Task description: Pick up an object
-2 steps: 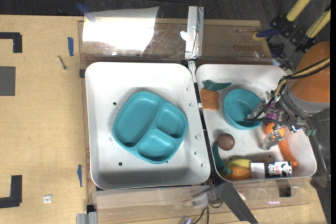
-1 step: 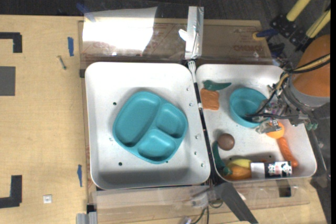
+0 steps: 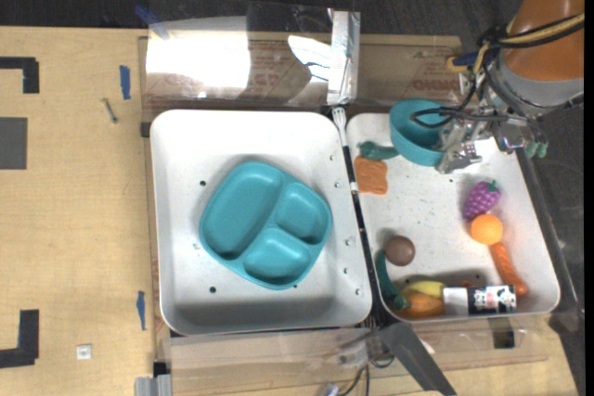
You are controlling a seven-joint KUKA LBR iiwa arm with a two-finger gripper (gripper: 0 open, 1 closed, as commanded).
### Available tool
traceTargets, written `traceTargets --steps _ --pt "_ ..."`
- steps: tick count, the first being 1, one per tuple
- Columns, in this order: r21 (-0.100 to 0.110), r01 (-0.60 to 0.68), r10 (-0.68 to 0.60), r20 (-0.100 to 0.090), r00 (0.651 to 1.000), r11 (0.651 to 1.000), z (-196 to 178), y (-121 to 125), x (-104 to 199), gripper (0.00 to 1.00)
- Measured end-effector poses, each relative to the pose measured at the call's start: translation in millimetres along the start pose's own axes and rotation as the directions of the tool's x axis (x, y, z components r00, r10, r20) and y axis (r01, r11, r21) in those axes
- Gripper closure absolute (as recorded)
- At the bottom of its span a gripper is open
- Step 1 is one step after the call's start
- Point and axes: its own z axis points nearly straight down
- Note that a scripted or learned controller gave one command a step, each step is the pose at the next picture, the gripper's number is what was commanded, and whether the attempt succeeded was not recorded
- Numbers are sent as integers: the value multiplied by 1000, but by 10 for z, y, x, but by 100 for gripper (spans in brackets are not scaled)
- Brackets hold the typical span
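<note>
A: Where's the end effector [image 3: 461, 153]?

B: Upper right of the frame, low over the right bin [image 3: 436, 199], just beside the teal bowl [image 3: 413, 133]. Whether it's wide or narrow I can't tell.

A: Holding anything?

B: Nothing visible between its tips. I'd judge it's at the reach step, nothing lifted yet.

A: Candidates?

B: The bowl is nearest; purple grapes [image 3: 481, 198] and an orange ball [image 3: 485, 228] lie lower right. Next it must settle squarely over one and close.

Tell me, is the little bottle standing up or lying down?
Lying down. The bottle lies on its side along the right bin's front wall, beside the banana.
</note>
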Motion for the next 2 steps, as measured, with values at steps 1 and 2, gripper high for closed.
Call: traceTargets --steps 1,2 --pt "-1 -5 5 -9 1000 1000 49 -23 27 0" --pt "0 25 -25 -4 1000 1000 1240 -122 326 0"
